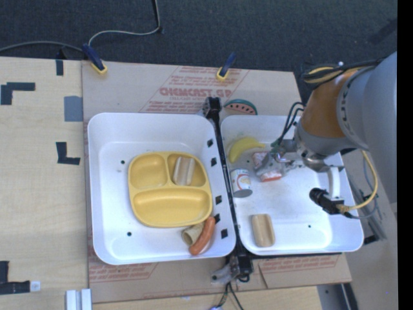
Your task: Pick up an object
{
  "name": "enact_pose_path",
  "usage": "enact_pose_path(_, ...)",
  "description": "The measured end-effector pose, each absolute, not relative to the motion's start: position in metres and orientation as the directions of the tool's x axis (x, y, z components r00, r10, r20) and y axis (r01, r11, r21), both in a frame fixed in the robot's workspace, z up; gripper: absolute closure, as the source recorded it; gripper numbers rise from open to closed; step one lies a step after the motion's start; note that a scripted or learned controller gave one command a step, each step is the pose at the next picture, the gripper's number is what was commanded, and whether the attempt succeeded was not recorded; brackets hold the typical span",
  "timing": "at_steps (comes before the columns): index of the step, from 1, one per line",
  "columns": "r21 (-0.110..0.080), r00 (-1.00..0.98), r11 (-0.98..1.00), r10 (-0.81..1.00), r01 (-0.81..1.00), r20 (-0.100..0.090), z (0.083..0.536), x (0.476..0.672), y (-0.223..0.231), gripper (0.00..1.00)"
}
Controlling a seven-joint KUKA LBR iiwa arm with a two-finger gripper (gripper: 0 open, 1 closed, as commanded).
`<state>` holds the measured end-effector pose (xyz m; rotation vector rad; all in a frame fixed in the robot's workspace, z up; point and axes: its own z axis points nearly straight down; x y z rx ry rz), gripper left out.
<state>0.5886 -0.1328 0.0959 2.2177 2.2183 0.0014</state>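
My gripper [273, 162] is down in the right bin [335, 237], reaching in from the right below the grey arm with its orange band [326, 108]. Right under it lies a small red and white item [271, 173], touching or nearly touching it. A yellow banana [242, 148] lies just to its left near the bin's divider. A small can [241, 182] lies below the banana. Toward the bin's front sits a tan bread roll [262, 229].
The left bin [106, 141] holds a yellow divided plate [169, 202] with a bread piece [184, 170] in its upper right compartment. A hot dog [204, 235] and a tan cone-like piece [191, 235] lie at that bin's front right. A black cable fitting [321, 199] hangs by the arm.
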Motion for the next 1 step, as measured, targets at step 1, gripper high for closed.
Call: enact_pose_path(1,0.001,-0.002,0.002,1.0,1.0,0.0,0.2251,0.5188,-0.0797,1.0)
